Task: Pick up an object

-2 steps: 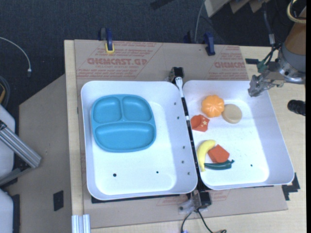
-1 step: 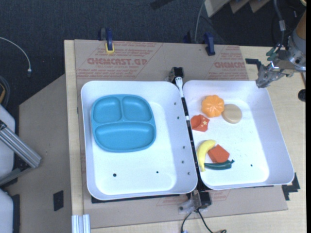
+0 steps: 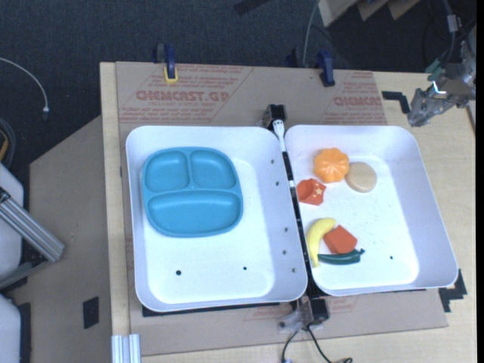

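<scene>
The right bin (image 3: 408, 203) holds several toy foods. An orange mandarin (image 3: 331, 165) lies at the back, with a beige round cookie (image 3: 362, 177) to its right. A red star-marked piece (image 3: 311, 191) sits near the divider. Toward the front lie a yellow banana (image 3: 318, 237), an orange-red block (image 3: 340, 240) and a dark green pepper (image 3: 341, 258). My gripper (image 3: 423, 106) hovers at the far right, above the bench beyond the right bin's back corner, well away from the foods. Nothing shows between its fingers.
The left bin (image 3: 204, 278) carries a blue three-compartment plate (image 3: 193, 191). A black clip and rail (image 3: 281, 153) run between the bins. Two blue clamps (image 3: 168, 63) hold the cardboard sheet at the back. Cables hang over the far right.
</scene>
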Available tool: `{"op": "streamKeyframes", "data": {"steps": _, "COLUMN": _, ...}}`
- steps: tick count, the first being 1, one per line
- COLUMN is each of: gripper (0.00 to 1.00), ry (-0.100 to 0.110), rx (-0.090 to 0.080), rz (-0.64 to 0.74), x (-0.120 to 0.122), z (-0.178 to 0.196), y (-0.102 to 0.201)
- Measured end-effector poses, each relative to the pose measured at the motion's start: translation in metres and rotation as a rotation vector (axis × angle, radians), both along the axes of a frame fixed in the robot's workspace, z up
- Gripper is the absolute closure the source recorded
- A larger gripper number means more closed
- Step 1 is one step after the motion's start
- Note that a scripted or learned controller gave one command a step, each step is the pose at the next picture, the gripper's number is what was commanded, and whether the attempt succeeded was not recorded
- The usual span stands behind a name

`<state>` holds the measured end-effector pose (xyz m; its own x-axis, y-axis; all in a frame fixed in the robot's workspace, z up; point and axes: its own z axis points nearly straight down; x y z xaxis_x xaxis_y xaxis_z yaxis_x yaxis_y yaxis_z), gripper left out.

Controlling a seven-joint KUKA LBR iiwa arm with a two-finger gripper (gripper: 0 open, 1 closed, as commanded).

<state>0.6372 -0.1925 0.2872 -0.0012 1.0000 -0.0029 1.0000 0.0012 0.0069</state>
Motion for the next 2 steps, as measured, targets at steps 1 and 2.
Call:
{"op": "streamKeyframes", "data": {"steps": 1, "gripper": 1.00, "ry": 0.009, "rx": 0.004, "rz": 0.004, "x": -0.004, "z": -0.015, "y": 0.058}}
{"op": "streamKeyframes", "data": {"steps": 2, "gripper": 1.00, "ry": 0.010, "rx": 0.005, "rz": 0.003, "x": -0.011, "z": -0.032, "y": 0.107}}
